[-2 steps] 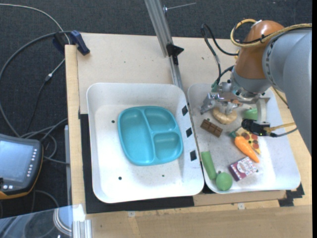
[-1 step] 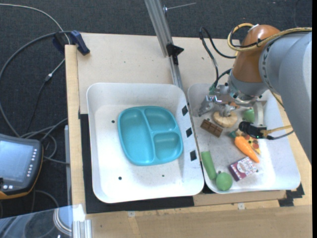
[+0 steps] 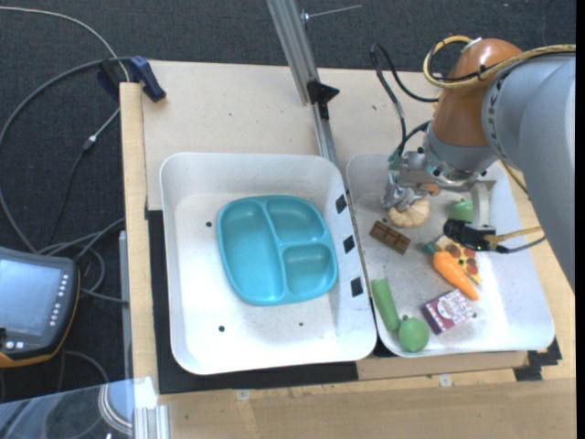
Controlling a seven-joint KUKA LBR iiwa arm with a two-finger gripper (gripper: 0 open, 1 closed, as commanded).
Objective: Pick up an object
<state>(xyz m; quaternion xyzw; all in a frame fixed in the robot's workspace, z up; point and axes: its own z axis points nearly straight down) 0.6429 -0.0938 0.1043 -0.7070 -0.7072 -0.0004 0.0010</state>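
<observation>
My gripper [image 3: 403,196] is low in the right bin [image 3: 530,309], near its back left part. It sits directly on top of a pale tan bread roll [image 3: 410,215], touching or almost touching it. A brown chocolate bar [image 3: 390,237] lies just in front of the roll. An orange carrot [image 3: 454,273] lies to the right of it. A small green piece [image 3: 461,208] sits beside the roll, partly hidden by the wrist.
At the right bin's front lie a green cucumber [image 3: 385,302], a green ball [image 3: 413,335] and a maroon packet [image 3: 449,310]. The left bin [image 3: 183,273] holds a teal divided plate [image 3: 274,248]. A metal pole [image 3: 292,35] slants in above the gap between the bins.
</observation>
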